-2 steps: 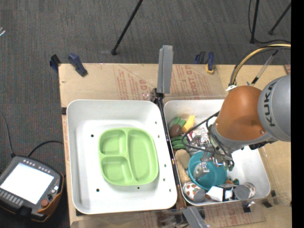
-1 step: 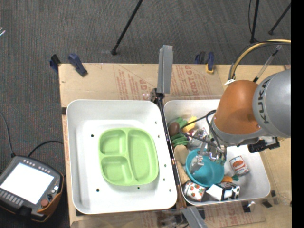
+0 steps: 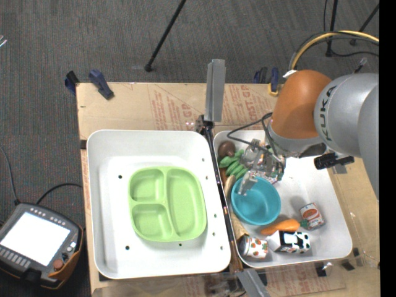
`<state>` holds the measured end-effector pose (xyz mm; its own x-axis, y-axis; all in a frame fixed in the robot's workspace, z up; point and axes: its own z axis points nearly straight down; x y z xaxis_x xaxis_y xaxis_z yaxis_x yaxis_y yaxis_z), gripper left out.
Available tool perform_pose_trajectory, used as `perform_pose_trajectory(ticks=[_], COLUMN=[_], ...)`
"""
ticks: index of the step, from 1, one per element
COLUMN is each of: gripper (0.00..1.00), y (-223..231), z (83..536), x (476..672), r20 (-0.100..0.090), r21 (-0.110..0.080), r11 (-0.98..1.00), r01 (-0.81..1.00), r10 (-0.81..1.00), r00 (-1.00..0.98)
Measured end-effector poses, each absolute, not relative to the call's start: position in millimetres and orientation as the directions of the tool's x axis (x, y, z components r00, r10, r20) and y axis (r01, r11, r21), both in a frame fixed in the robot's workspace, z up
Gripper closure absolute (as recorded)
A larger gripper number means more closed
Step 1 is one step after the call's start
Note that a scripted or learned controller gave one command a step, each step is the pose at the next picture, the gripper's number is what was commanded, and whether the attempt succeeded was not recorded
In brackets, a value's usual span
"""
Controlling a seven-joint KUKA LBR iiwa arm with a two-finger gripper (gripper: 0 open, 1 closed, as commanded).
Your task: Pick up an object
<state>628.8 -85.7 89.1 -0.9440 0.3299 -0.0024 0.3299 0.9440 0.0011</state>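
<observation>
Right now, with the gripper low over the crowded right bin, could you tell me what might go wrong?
1. The gripper hangs at the rim of the blue bowl, so closing may clip or tip the bowl.
2. Green items lie close beside it, so it may catch two things or shove them against the bin wall.

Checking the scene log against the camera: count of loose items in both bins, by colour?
Green: 2, divided plate in the left bin, green item in the right bin
Blue: 1, bowl
Orange: 1, carrot-like piece
Brown: 1, round item
Red and white: 2, cans
Black and white: 1, cube
Total: 8
</observation>
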Motion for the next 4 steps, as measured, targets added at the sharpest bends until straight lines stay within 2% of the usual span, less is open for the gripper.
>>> perform_pose_trajectory(ticks=[1,2,3,4], gripper=[0.00,0.00,1.00,1.00], y=[-122.1,-86.5,-87.6,-177.5], z=[87.2,88.2,101.3,92.6], x=[551.1,611.0,612.8,592.7], r20=[0.001,-0.002,-0.008,-0.010], r21=[0.000,0.002,-0.002,0.001], r11=[0.951,0.924,0.926,0.993], r01=[0.309,0.383,0.378,0.116], r10=[0.309,0.383,0.378,0.116], r00=[-0.951,-0.924,-0.926,-0.993])
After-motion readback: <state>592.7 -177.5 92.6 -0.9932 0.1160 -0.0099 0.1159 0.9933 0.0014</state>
